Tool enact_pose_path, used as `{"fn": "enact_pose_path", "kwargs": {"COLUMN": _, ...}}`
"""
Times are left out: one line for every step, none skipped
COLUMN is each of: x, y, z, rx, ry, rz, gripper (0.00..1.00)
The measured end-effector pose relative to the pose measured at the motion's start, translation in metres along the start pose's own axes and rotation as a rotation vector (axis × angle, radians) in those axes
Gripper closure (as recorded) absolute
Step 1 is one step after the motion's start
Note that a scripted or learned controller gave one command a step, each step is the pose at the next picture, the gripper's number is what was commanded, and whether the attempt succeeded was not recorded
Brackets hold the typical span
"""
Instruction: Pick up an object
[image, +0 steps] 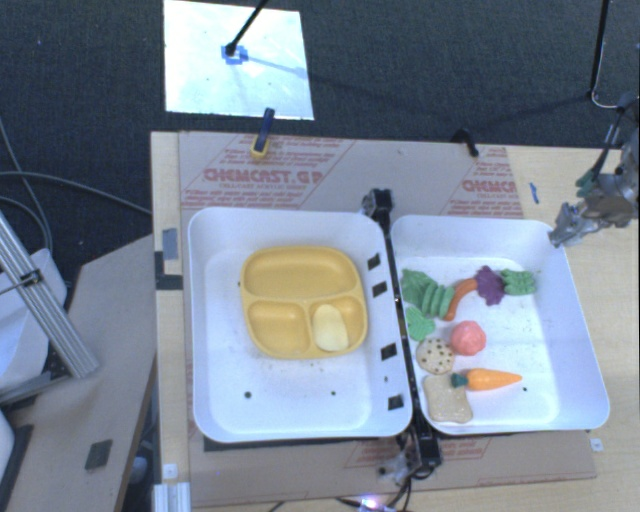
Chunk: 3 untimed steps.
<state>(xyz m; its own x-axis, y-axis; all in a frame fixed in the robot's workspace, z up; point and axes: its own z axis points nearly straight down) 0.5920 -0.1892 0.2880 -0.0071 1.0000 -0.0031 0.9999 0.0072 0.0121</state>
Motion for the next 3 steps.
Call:
{"fn": "enact_pose_path", "kwargs": {"x": -0.016, "y": -0.051, "z": 0.017, "rx": 0.013, "ry": 0.002, "rz": 0.009, "gripper": 1.0}}
{"fn": "enact_pose_path", "kwargs": {"x": -0.017, "y": 0.026, "z": 0.032, "rx": 0.006, "ry": 0.001, "rz": 0.0, "gripper": 1.0}}
{"fn": "enact_pose_path", "kwargs": {"x": -0.018, "y": -0.001, "z": 0.001, "rx": 0.008, "ry": 0.001, "rz": 0.006, "gripper": 1.0}}
